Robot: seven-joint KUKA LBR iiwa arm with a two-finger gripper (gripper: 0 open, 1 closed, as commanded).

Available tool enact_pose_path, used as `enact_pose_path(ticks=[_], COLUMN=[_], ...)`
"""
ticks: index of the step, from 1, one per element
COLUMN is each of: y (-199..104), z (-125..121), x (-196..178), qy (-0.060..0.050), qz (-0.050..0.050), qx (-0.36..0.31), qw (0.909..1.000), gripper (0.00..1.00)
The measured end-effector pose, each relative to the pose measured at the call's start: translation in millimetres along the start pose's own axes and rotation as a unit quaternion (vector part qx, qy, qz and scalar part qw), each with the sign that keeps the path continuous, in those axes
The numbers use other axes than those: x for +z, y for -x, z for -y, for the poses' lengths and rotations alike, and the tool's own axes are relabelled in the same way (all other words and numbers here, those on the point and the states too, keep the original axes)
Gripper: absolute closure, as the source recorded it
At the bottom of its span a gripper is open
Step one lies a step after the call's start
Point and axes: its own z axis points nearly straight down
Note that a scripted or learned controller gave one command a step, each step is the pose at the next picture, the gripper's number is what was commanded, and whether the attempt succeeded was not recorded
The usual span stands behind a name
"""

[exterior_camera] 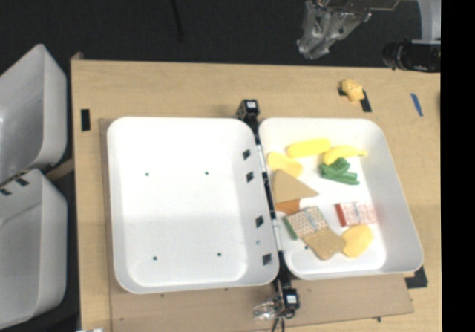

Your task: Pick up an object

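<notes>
Gripper (pixel 320 42): raised beyond the bench's far edge, well clear of the right bin (pixel 393 197); finger state cannot be told. Right bin: assorted toy foods (pixel 320 189).

- I see the gripper (pixel 320 39) raised beyond the far edge of the bench; every object lies well below it, toward the near side.
- Nearest under it: 1 yellow banana-like piece (pixel 307 148), lying flat.
- Beside that, 1 green piece (pixel 338 170) touching another yellow piece (pixel 343 153).
- Left of those, 1 tan wedge (pixel 291 186), flat.
- Farthest from the gripper: 1 checked cracker (pixel 308 222), 1 brown biscuit (pixel 326 243), 1 red-and-white packet (pixel 355 212), 1 yellow lump (pixel 357 241).
</notes>
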Motion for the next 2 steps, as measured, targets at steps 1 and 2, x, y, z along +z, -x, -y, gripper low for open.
enact_pose_path(ticks=[1, 2], y=[9, -84], z=[1, 7], x=[-1, 42], qy=[0.000, -0.003], qz=[0.002, 0.001], qx=[0.006, 0.002], qw=[1.0000, 1.0000], gripper=[0.00, 0.00])
